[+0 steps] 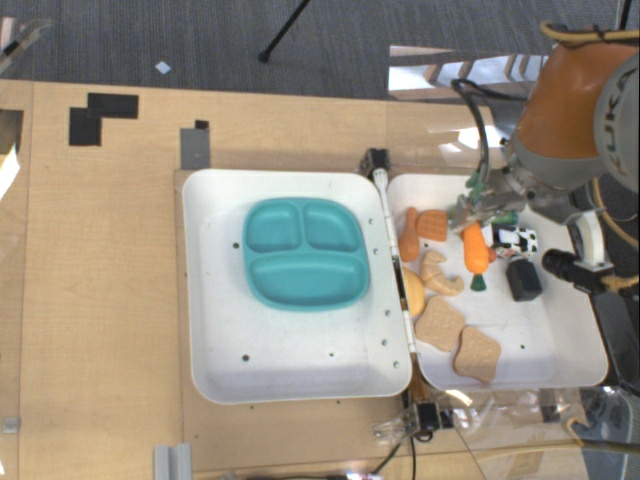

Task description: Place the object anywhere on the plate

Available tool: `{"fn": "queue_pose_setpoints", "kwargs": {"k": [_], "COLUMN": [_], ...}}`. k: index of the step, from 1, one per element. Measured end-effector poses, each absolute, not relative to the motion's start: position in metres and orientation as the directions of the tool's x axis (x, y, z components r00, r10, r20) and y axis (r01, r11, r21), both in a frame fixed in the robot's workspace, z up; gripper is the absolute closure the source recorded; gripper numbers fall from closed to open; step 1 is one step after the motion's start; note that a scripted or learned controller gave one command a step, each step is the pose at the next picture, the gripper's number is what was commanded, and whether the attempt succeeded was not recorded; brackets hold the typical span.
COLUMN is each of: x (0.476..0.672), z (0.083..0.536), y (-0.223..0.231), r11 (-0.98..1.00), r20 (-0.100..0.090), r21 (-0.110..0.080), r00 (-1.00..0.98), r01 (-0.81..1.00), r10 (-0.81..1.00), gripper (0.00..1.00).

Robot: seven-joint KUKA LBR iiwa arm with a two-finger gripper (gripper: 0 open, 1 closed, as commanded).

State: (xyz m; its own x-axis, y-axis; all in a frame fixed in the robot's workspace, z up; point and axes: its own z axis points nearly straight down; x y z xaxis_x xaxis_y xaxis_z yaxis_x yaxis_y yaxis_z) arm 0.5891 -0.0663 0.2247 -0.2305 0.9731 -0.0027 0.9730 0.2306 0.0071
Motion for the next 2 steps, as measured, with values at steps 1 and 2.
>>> {"fn": "queue_pose_setpoints", "kwargs": {"k": [1,2], "x": [0.589,0.645], "z": [0.225,0.184], "y": [-0.066,-0.041], "r11": [0.231,0.083], "r20": [-0.003,-0.001], "r21": [0.007,0.004], "r00": [-0.231,-0.083], "r01": [0.973,0.997], "r10": [0.973,0.997], "gripper": [0.00,0.00]}}
